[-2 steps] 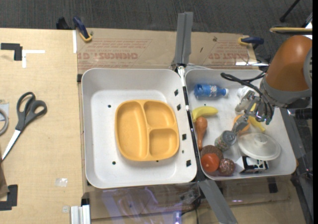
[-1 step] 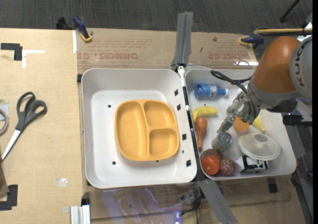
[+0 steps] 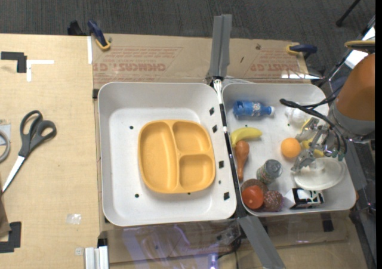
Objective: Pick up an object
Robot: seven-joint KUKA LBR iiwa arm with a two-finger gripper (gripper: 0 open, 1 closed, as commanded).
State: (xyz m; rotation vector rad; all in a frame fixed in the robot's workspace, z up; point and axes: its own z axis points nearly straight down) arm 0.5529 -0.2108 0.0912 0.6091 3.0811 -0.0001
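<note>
My gripper [image 3: 314, 145] hangs low over the right part of the right bin [image 3: 280, 87], with the orange-banded arm [image 3: 358, 98] coming in from the right. An orange ball [image 3: 290, 148] lies just left of the gripper. A clear round dish [image 3: 319, 173] sits directly below it. Further left are a yellow banana [image 3: 246, 135], a brown carrot-like piece [image 3: 241, 155], a blue bottle [image 3: 252, 108], a small grey can [image 3: 270, 170], a red tomato [image 3: 253, 195] and a dark red fruit [image 3: 273, 200]. I see nothing held in the gripper.
The left bin [image 3: 113, 142] holds a yellow divided plate [image 3: 176, 155]. A black-and-white item [image 3: 308, 198] lies in the right bin's front right corner. Scissors [image 3: 28, 136] rest on the wooden bench at left. Blue clamps [image 3: 98, 34] hold cardboard behind the bins.
</note>
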